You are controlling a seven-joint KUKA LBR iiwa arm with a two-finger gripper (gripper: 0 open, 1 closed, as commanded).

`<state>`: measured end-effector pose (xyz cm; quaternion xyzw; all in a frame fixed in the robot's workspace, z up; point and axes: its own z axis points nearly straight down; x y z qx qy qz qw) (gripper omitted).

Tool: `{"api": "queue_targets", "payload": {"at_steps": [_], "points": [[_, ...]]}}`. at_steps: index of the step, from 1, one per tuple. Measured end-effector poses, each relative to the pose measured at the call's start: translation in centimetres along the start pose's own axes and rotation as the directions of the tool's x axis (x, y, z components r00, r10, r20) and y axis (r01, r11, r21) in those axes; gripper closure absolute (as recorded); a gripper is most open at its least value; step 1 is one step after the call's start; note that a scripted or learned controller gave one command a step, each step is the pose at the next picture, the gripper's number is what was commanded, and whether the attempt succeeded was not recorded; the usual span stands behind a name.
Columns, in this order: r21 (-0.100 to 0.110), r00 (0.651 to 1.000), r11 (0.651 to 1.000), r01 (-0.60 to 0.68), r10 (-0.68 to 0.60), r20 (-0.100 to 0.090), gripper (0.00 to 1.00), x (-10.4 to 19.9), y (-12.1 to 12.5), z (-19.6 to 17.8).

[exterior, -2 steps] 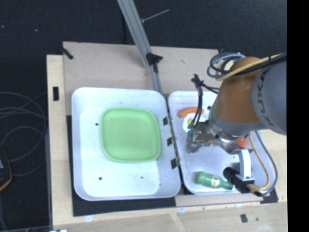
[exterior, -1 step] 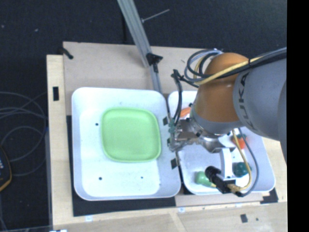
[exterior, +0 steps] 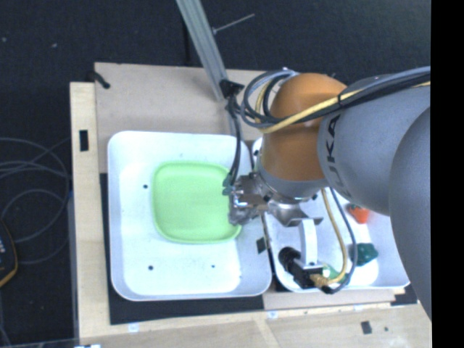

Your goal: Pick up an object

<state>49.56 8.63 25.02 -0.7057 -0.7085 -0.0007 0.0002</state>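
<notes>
The bench is pale wood, and its front edge lies nearest the camera. On it sit two white bins side by side. The left bin is in plain sight. The right bin is mostly covered by the arm, with only its near rim and corner showing.

In the left bin a light green plate with rounded corners lies flat, towards the bin's right wall. The rest of that bin's floor is bare white, with a few small dark spots. The gripper is down at the plate's right edge, close to the wall between the bins. It appears to touch the rim, but contact is not certain. Whether the gripper is parted or closed cannot be made out from this angle.

In the right bin a small teal thing lies near the front. A small orange thing lies just behind it, partly under the arm.

Above the gripper rises the orange band, with cables looped over it. Farthest back, a grey metal rail slants up from the bench's rear edge across dark floor.
</notes>
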Motion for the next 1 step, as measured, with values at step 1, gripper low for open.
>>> {"api": "queue_targets", "payload": {"at_steps": [1], "points": [[0.000,1.000,1.000,-0.004,0.004,0.001,0.00,-0.22,0.01,0.02]]}}
